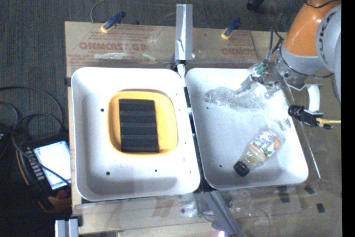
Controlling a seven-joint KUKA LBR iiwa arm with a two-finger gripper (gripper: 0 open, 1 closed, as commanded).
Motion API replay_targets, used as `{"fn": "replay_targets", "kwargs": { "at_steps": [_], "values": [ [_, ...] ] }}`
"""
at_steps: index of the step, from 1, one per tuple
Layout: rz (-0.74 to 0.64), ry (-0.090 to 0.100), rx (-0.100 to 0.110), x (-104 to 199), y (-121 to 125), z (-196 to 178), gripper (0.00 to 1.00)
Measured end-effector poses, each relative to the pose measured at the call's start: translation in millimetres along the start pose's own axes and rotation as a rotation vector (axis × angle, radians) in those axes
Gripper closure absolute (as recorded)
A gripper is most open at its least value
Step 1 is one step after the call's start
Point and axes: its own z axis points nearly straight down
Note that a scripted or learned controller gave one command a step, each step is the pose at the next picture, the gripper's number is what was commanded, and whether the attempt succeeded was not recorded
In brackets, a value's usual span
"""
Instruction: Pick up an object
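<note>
The right bin [219,166] holds a small plastic bottle [258,151] with a black cap, lying on its side toward the front right. A crumpled piece of clear plastic [233,98] lies along the bin's back. The left bin [89,175] holds a yellow pad with a black ribbed top [138,124], lying flat in the middle. My gripper [262,76] hangs over the back right corner of the right bin, right at the clear plastic's right end. Whether it touches the plastic is unclear.
The grey arm with its orange band [305,30] comes in from the upper right. A black fitting with a cable [304,114] hangs over the right bin's right rim. Two blue and yellow clamps [112,21] sit on the back board. A grey post [183,30] stands between the bins.
</note>
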Motion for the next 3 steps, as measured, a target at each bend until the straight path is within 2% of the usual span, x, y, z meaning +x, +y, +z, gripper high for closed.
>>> {"fn": "replay_targets", "kwargs": {
  "at_steps": [1,2,3],
  "values": [
    [0.017,0.001,-0.005,-32,-93,73,0.0],
    [-0.012,0.003,-0.001,-13,-94,40,0.0],
    [-0.111,-0.006,-0.032,-34,-126,75,0.0]
  ]
}}
